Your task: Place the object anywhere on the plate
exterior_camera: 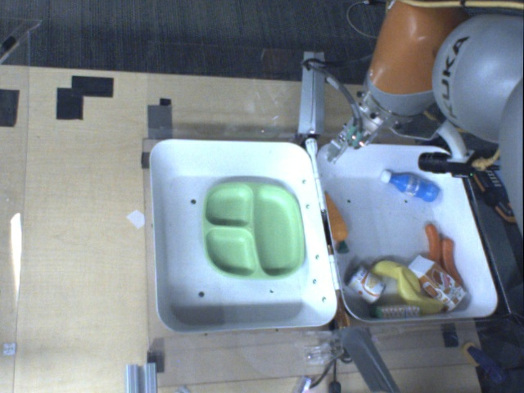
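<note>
Bench (74, 244) is pale wood-tone w/ a few black marks at its upper left, and carries two shallow white bins side by side, edges touching at mid-frame. Left bin (176, 293) holds a green divided plate (254, 228) near its centre. Right bin (368, 195) holds a blue bottle (412, 186) toward its far side, an orange carrot-like item (335, 222) along its left wall, and a cluster at its near edge incl. a yellow banana (403, 282) and small packets (443, 286).

One fixed camera looks down at a slant on the bench (74, 244). Both white bins (168, 244) sit mid-frame, fairly near.
</note>
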{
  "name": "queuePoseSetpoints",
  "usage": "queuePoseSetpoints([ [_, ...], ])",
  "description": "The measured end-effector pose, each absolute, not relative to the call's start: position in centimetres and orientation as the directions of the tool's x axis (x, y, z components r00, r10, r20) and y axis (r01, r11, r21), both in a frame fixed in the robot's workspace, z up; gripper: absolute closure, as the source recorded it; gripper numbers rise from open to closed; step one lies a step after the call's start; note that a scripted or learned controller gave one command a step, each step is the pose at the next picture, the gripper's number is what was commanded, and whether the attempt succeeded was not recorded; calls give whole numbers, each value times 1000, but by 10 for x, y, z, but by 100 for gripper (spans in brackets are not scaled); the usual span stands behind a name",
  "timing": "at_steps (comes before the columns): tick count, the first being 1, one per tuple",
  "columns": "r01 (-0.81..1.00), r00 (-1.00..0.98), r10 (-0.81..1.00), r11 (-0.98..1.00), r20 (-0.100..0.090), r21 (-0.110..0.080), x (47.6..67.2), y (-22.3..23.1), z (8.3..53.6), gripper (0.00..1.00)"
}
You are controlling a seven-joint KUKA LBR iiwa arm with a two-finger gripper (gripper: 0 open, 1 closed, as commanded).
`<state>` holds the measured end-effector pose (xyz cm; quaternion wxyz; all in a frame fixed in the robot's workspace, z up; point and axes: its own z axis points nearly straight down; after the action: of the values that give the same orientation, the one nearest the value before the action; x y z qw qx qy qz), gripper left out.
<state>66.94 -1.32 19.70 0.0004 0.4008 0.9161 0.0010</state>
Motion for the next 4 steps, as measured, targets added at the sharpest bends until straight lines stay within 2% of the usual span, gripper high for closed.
queuePoseSetpoints([
  [1,585,-811,585,811,-2,2,598,-72,217,100],
  [2,403,-915,403,915,-3,3,614,-84,200,100],
  [3,213,-977,213,977,-3,2,556,-87,230,100],
  [4,142,-990,142,990,-6,1,553,-86,273,100],
])
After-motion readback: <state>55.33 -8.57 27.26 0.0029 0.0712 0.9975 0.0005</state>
